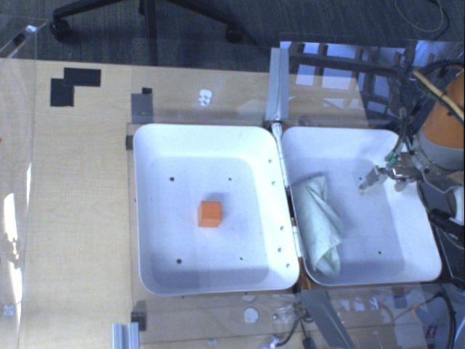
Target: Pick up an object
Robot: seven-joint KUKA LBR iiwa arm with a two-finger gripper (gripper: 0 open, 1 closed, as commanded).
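Your gripper (379, 177) is hovering in the right bin (429, 227), grip state unclear; descending here, you're risking missing the cloth (320, 220) entirely.

Two white bins side by side: left one mostly open floor, right one partly blocked.

The left bin (145, 195) fills the middle of the frame, and an orange block (210, 214) sits alone near its centre with bare white floor on every side, open from above. In the right bin (429, 257), a crumpled pale cloth (318, 224) lies along the left wall, just beside the raised divider rims (285, 195) where the bins meet. The gripper (378, 177) hangs over this bin's upper right part, with the arm (443, 133) and cables (407, 86) crowding the frame's upper right. Bare floor lies between cloth and gripper, toward the lower right.
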